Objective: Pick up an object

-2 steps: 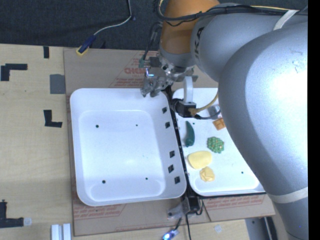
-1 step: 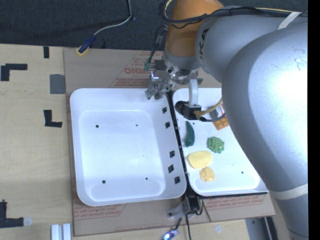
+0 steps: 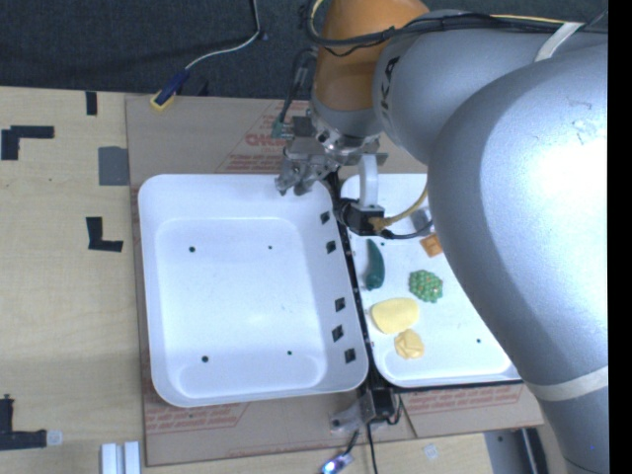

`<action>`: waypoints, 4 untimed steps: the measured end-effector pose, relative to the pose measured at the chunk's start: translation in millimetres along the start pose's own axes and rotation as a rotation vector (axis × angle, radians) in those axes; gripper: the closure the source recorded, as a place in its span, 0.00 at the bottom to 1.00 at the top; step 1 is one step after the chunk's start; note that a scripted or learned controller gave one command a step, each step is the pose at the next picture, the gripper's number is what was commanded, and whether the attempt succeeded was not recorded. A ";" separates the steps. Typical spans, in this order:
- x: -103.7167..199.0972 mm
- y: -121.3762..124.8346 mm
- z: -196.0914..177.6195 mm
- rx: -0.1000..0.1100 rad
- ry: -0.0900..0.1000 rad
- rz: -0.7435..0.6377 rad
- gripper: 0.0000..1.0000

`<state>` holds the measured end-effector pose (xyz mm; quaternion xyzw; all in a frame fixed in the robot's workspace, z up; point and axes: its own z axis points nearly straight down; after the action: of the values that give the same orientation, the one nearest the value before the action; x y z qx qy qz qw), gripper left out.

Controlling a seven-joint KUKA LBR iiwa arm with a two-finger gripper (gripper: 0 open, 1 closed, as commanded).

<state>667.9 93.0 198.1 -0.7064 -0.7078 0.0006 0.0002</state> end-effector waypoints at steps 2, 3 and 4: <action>127.8 -1.0 -31.8 -0.001 0.005 -0.008 1.00; 132.5 -0.4 -0.1 0.004 -0.002 0.000 1.00; 140.1 -34.7 3.9 0.003 -0.002 0.000 1.00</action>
<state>632.9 233.0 194.2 -0.7063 -0.7079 0.0025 0.0009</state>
